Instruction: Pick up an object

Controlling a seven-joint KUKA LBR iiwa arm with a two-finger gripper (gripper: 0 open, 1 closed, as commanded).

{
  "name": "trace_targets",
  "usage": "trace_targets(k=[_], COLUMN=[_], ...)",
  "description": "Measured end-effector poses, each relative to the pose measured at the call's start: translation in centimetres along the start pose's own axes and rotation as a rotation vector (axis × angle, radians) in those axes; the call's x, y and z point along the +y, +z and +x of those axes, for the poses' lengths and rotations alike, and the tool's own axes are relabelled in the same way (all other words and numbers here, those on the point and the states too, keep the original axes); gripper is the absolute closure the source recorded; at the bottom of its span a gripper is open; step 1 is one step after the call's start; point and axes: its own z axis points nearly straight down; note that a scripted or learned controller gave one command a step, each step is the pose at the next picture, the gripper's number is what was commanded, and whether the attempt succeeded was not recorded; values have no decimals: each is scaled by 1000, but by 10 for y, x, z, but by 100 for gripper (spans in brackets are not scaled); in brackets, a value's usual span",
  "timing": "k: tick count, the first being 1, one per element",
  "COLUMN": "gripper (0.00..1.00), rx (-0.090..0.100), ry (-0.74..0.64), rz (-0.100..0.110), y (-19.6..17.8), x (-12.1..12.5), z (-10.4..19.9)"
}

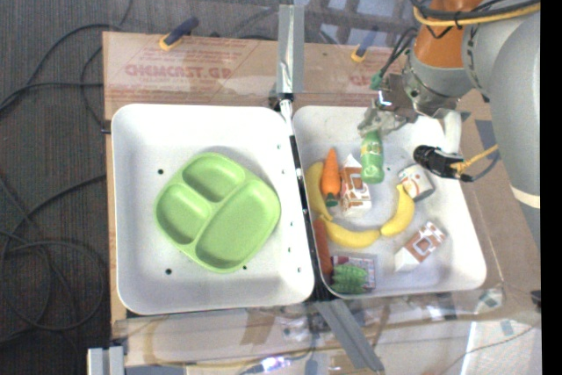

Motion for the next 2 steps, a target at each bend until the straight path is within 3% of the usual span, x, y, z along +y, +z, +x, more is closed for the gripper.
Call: trace_targets(k=[1, 2], gripper=[100, 100], rx=[-3, -1], ry=[32, -306], rz=[-9, -1], y=[73, -1], x=[5, 3], z=[-4, 65])
